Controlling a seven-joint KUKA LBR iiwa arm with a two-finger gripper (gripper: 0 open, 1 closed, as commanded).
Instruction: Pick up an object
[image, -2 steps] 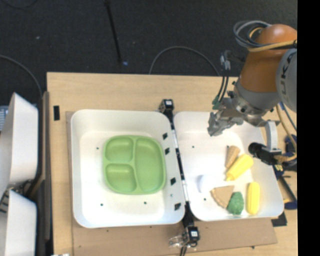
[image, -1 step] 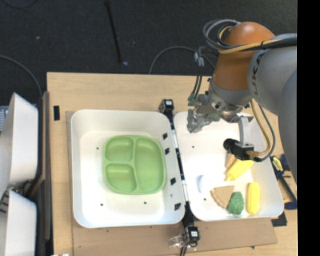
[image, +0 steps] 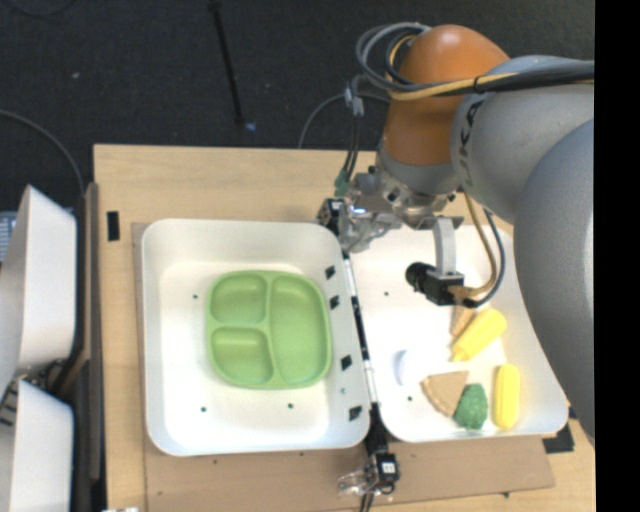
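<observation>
Hanging pincer (image: 352, 222) near right bin (image: 395, 300) corner.

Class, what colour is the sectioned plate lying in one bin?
The sectioned plastic plate is light green, clearest in the camera view.

The wooden bench (image: 120, 180) carries two shallow white bins, the left bin (image: 170, 265) and the right bin (image: 385, 300), with rims touching. Black clips (image: 352, 300) line the shared edge. White containers (image: 45, 270) stand just beside the bench's left edge. A dark cable (image: 228, 70) lies on the floor behind.
</observation>
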